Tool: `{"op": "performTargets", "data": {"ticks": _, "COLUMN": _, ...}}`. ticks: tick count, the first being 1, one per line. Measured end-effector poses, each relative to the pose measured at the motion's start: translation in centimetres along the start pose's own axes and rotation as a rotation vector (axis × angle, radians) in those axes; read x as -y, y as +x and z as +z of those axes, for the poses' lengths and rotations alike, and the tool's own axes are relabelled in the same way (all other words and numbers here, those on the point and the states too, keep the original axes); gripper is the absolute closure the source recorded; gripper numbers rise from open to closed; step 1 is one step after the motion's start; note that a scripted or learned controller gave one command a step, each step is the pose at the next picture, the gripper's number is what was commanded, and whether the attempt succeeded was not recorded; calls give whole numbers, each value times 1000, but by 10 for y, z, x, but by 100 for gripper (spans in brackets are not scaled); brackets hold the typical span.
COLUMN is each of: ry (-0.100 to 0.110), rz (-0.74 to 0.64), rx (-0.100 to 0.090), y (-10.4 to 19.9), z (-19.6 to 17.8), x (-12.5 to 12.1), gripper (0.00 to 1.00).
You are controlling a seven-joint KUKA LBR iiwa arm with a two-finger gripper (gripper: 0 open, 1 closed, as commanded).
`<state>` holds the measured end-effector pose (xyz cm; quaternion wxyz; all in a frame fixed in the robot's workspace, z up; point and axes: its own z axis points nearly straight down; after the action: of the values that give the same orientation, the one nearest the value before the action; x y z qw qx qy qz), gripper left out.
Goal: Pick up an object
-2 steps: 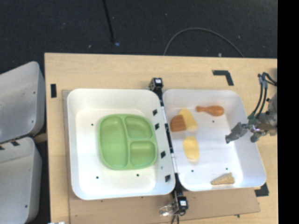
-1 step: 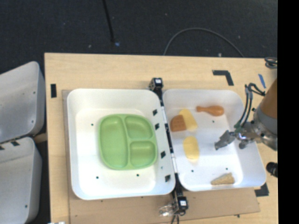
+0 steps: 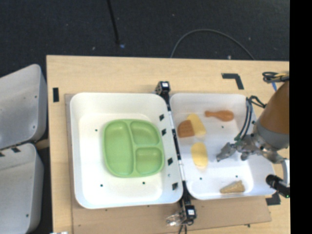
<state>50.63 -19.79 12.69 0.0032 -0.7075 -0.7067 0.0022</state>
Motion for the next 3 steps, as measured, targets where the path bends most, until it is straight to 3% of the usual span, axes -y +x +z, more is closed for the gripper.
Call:
{"op": "performTargets", "data": {"ticks": 1, "ry": -2, "rz": 1, "rx": 1, "y": -1, "z": 30, "x": 0, "gripper": 0}}
{"op": "performTargets", "data": {"ticks": 2, "ry": -4, "rz": 6, "rx": 1, "y": -2, "z": 21, "x": -1, "gripper": 100}}
{"op": "performTargets", "data": {"ticks": 3, "ry": -9, "rz": 4, "rx": 2, "y": -2, "z": -22, "x": 4, "gripper": 100}}
